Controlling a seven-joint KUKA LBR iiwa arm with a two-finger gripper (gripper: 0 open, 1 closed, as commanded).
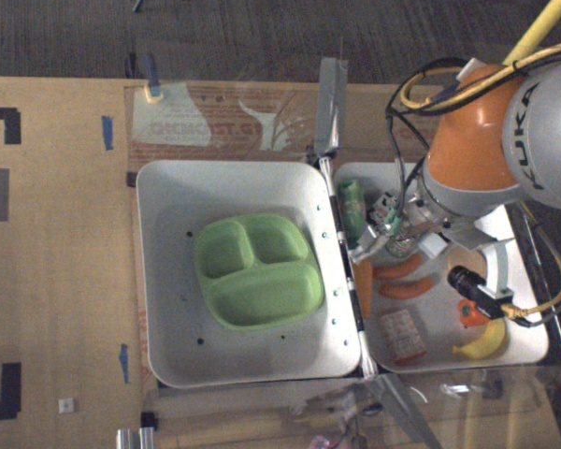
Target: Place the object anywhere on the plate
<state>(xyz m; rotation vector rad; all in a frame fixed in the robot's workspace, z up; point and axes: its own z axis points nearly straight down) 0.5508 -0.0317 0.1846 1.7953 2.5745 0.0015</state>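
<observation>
I see end effector (393,237) over right bin (533,344), grip state unclear | sausages (400,269), banana (481,342), green bottle (352,209) nearby | plate (258,271) in left bin (168,251)

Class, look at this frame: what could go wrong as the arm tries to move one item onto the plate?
The items crowd together: two sausages lie beside the gripper, so it may grab two or none. The carry must cross the bin wall toward the green plate; a loose hold could drop the item short.
</observation>
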